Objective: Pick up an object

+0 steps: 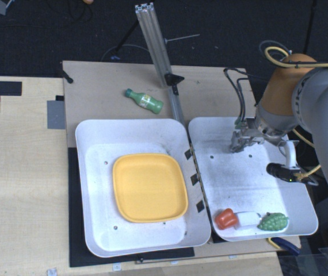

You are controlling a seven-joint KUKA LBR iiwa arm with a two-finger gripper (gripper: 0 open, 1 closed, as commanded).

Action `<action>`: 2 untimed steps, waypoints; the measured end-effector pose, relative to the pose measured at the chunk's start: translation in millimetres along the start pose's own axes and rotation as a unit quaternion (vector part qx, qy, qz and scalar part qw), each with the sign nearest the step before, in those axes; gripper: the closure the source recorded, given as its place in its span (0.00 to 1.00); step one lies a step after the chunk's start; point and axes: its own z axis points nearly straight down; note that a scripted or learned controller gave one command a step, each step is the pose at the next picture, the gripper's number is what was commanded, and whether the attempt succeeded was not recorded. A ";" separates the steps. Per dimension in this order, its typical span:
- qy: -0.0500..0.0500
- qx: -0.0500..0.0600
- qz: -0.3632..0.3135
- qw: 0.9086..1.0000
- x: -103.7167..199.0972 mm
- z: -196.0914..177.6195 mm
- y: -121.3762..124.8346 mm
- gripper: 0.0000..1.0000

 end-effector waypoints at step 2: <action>0.000 -0.002 0.001 1.000 10.0 -92.5 7.8 1.00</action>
